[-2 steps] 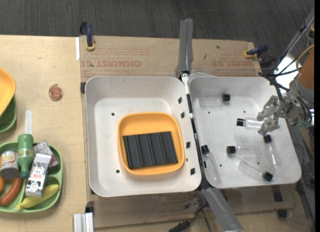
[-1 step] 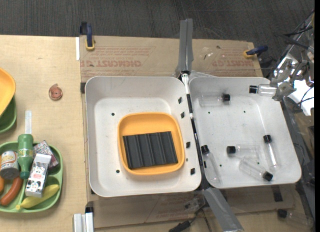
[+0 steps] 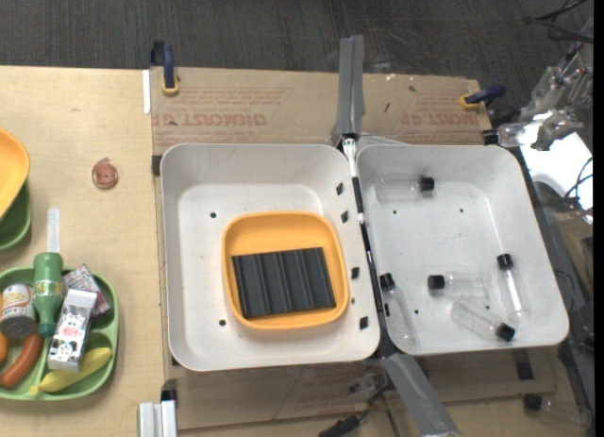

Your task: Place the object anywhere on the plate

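Camera view | one ridged black rectangular object [image 3: 284, 282] on one orange square plate [image 3: 283, 226], left bin [image 3: 189, 237] | five clear black-capped vials [image 3: 507, 284], right bin [image 3: 528, 237] | tool state: cannot tell

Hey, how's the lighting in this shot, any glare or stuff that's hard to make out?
Camera view: even, soft light on both bins; blown-out glare at the right edge; the clear vials nearly vanish against the right bin; the orange plate reads sharply.

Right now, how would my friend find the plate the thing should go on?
Look at the left bin of the two white ones. In its middle lies the plate, orange and squarish with rounded corners. Unlike the green plate of toy food on the table, it carries a dark ribbed slab.
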You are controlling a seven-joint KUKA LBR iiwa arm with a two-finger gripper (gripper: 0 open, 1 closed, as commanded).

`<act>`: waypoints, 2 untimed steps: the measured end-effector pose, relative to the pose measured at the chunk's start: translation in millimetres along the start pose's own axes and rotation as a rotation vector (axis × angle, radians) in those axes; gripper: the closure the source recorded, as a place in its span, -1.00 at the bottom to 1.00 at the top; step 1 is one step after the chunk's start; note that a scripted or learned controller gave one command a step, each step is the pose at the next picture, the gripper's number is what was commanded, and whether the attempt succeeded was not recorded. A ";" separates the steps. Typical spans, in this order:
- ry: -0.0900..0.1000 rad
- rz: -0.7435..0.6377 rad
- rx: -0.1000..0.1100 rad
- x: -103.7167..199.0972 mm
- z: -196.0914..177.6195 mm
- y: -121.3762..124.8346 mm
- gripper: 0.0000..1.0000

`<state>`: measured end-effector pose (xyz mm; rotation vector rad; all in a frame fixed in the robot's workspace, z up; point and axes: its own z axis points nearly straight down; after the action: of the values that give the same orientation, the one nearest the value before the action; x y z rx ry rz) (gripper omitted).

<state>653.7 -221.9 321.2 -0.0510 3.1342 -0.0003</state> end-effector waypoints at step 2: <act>0.000 -0.352 -0.001 -5.4 46.0 3.1 1.00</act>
<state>659.3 -218.7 275.2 -0.5994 3.0771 -0.0003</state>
